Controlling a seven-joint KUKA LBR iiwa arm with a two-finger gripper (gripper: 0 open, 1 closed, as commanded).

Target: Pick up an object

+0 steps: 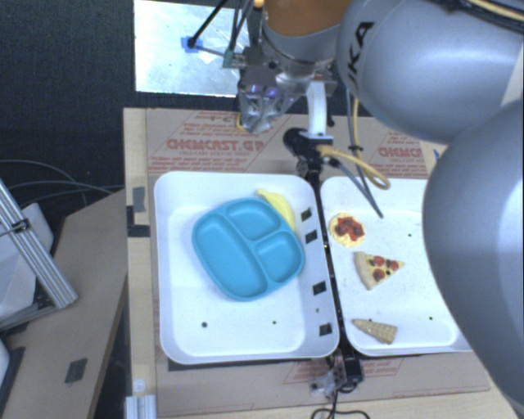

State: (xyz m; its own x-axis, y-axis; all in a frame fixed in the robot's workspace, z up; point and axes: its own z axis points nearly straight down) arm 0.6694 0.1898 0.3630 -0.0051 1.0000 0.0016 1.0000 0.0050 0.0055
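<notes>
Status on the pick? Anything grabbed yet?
Done: nothing lifted. The blue tray and banana lie in the left bin; both pizza pieces and the cone lie in the right bin. In hand: the gripper sits above the bins' far edge. Left: descend, grasp, lift.

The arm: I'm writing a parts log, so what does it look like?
The arm is bulky, rounded and grey, with dark lettering on its shell and an orange band above the wrist. Below sits a metallic pincer; a white piece and yellowish cables hang beside it.

Fixed overhead cam, slanted – both bins [246, 348]
</notes>
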